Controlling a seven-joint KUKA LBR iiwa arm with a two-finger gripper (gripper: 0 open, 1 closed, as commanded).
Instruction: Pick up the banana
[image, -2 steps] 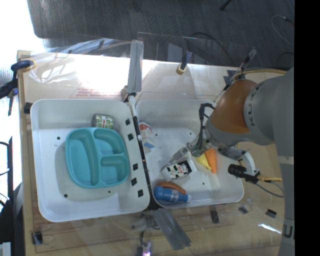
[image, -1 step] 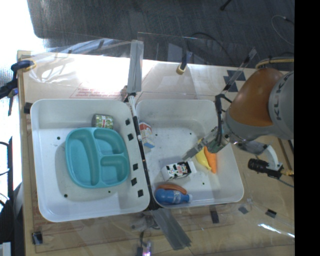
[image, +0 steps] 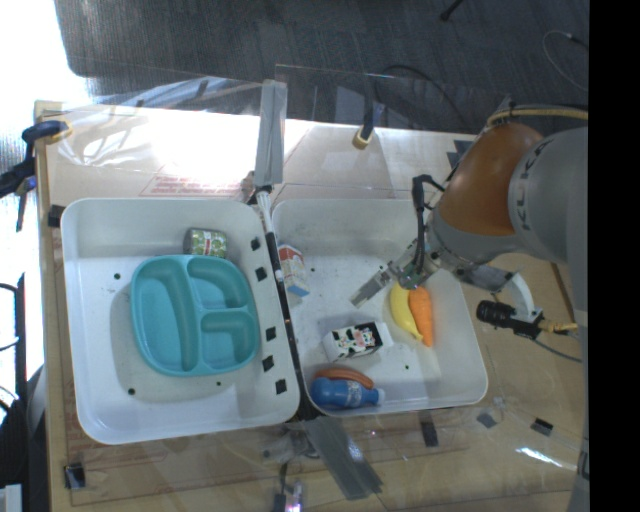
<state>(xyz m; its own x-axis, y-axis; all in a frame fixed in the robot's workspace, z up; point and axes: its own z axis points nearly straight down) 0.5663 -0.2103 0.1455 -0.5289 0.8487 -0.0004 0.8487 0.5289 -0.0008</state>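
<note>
A: What are the biggest things on the bench?

B: The arm (image: 520, 195) comes in from the right, grey with an orange band, and it bends down over the right bin (image: 455, 375). The left bin (image: 90, 330) carries a turquoise divided plate (image: 195, 315) and, just beyond it, a small green can (image: 205, 241).

A: And the banana?

B: The banana (image: 402, 311) lies in the right part of the right bin, touching an orange carrot (image: 424, 314) on its right side. The two lie side by side, so a grasp may catch both.

A: What does the gripper do?

B: The gripper (image: 390, 280) hangs at the far end of the banana. Its fingers look spread apart, one of them pointing to the left, and nothing sits between them. It seems placed there to come down on the banana.

A: Anything smaller?

B: A black and white carton (image: 356, 340) sits left of the banana, a blue bottle (image: 346, 394) lies at the near wall, and a small cup (image: 290, 265) stands by the divider
</note>
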